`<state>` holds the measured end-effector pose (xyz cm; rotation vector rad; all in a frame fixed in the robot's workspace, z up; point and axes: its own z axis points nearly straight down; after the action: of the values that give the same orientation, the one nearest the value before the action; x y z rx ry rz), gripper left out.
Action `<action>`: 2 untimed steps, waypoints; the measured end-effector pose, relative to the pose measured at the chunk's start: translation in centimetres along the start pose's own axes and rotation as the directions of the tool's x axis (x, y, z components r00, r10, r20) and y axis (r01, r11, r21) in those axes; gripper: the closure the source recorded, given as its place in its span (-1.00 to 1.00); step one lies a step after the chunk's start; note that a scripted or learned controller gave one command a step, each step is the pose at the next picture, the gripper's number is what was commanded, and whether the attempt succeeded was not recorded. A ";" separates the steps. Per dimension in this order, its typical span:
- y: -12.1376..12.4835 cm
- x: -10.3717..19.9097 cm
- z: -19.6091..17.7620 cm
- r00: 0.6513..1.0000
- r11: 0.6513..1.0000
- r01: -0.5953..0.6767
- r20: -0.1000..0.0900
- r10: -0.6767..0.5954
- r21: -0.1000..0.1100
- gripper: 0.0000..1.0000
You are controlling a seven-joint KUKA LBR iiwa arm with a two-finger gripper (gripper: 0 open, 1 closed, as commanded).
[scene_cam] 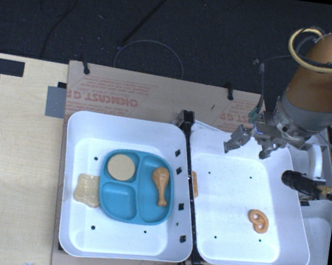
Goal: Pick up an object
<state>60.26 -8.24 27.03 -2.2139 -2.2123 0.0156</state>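
My gripper point(252, 146) hangs over the back edge of the right bin point(287, 250), its two grey fingers spread open with nothing between them. A small brown pretzel point(258, 221) lies on the right bin's floor, well in front of the gripper and slightly to its right. An orange-tan piece point(194, 185) rests against that bin's left wall. In the left bin point(85, 142) a blue divided plate point(123, 199) carries a round tan cookie point(121, 166) and a chicken drumstick point(161, 185). A pale slice of bread point(87, 190) lies just left of the plate.
A black divider rail point(184, 180) runs between the two bins. The bins sit on a cardboard sheet point(134, 94) on a pale wooden bench point(9, 156). Dark cables lie behind the bench.
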 end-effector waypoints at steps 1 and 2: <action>0.2 0.0 -0.7 1.000 1.000 0.002 0.001 -0.002 -0.012 -1.00; 1.1 0.0 4.3 1.000 1.000 0.001 0.001 -0.001 -0.007 -1.00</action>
<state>61.31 -8.25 22.69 -2.2166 -2.2177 0.0085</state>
